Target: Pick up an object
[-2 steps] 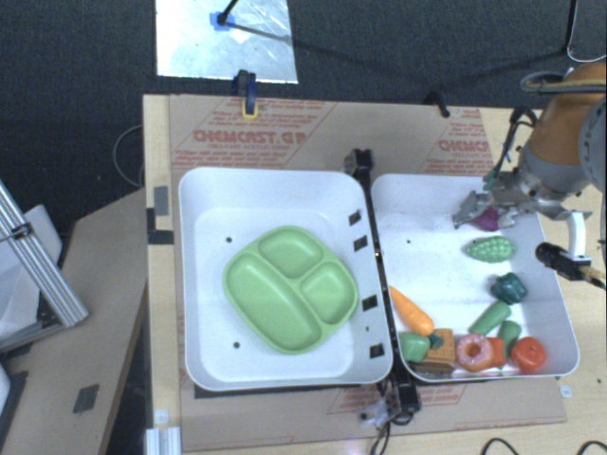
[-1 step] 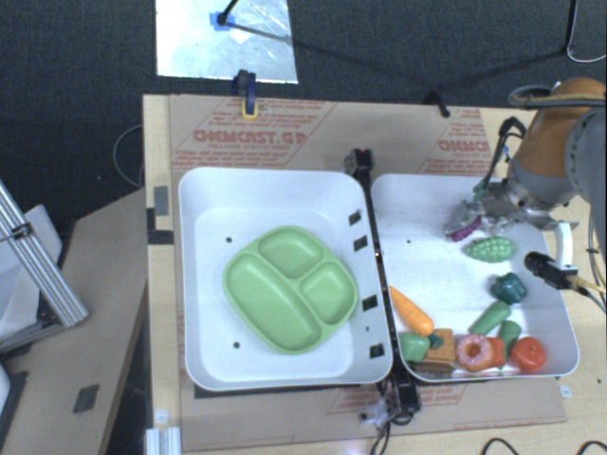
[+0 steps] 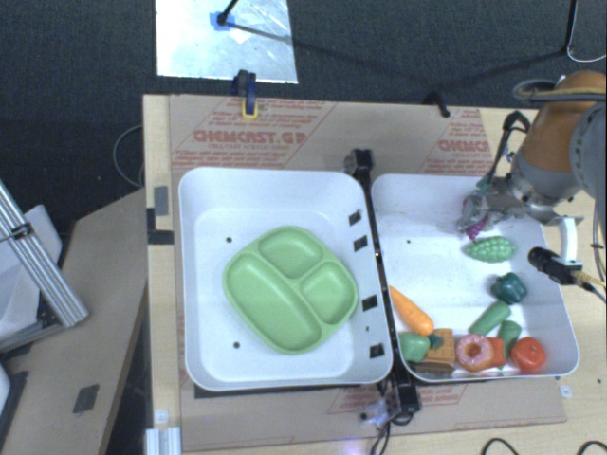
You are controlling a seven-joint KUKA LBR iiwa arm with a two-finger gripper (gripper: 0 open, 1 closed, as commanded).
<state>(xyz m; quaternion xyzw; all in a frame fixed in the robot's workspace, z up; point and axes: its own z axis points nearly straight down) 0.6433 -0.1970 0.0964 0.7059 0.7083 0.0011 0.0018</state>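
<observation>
Camera view: pincer (image 3: 477,218) low in right bin (image 3: 427,245), finger state unreadable, just above green grapes (image 3: 489,249). Advice: centre over grapes before closing.

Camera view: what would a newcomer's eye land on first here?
First the pale green divided plastic plate, lying in the middle of the left white bin. Next the heap of bright toy food along the near edge of the right white bin, the orange toy carrot foremost, with the gripper over that bin's far side.
</observation>
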